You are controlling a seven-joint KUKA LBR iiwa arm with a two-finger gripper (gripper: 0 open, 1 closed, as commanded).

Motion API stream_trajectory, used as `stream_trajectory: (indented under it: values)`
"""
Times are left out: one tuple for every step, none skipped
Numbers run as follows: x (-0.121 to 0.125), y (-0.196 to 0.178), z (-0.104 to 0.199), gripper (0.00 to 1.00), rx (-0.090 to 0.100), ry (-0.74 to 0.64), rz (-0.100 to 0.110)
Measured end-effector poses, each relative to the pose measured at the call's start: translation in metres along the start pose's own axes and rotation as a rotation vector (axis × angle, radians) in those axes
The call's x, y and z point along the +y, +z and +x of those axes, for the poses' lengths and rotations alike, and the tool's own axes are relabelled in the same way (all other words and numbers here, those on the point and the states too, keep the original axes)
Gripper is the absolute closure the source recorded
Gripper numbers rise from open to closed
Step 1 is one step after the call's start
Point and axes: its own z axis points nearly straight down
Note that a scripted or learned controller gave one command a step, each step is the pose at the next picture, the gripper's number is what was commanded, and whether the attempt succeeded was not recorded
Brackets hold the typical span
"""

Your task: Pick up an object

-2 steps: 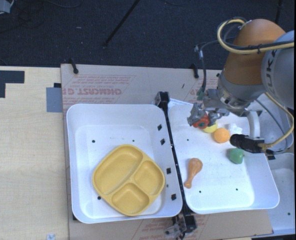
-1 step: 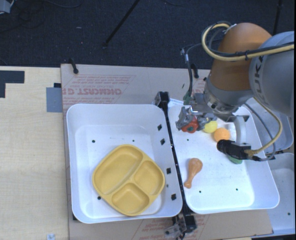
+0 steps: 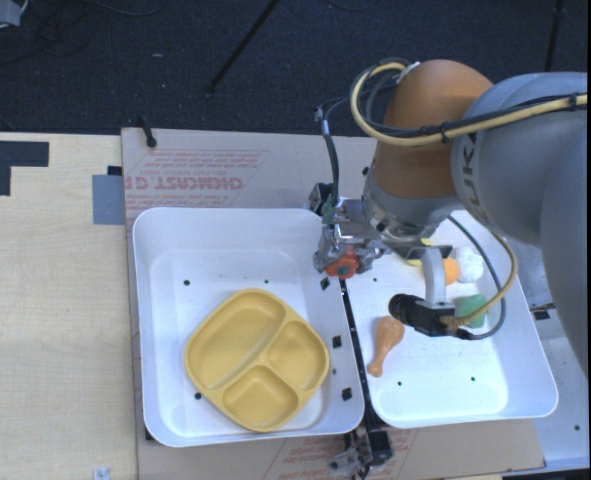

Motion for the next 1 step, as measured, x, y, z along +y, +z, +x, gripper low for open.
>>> stream_trajectory:
  values:
    - [-0.0166,-0.0061,0.0541,1.00,0.000,-0.002,0.000]
